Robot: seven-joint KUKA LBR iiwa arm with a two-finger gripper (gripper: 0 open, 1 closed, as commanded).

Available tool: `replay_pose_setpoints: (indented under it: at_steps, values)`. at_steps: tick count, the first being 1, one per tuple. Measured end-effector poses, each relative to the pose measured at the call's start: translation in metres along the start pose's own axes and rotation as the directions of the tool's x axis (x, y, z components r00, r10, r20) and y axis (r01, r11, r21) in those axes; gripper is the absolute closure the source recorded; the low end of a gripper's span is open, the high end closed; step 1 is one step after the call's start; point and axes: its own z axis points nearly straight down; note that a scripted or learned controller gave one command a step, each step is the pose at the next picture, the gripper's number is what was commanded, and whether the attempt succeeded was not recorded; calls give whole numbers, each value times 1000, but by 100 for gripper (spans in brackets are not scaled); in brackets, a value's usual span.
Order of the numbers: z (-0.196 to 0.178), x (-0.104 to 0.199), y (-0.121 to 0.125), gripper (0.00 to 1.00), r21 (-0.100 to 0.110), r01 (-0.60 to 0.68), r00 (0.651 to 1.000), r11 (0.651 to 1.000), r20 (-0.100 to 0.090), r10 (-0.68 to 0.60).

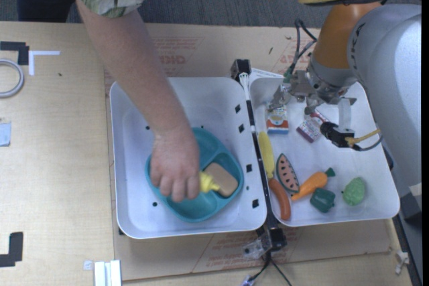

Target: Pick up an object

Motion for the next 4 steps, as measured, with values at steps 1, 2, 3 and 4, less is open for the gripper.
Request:
replay_pose_setpoints:
  at_steps: [1,2,3,4]
  values:
    - [-10,1,1,100,-1,3,1000,1000,-1,-3]
    - [-188,44,-34,100,11,-53,999,999,2,53]
    - [-170,47,-93,100,10,-551,835,835,7,551]
    - [-214,86,-138,100,10,-472,882,882,6,472]
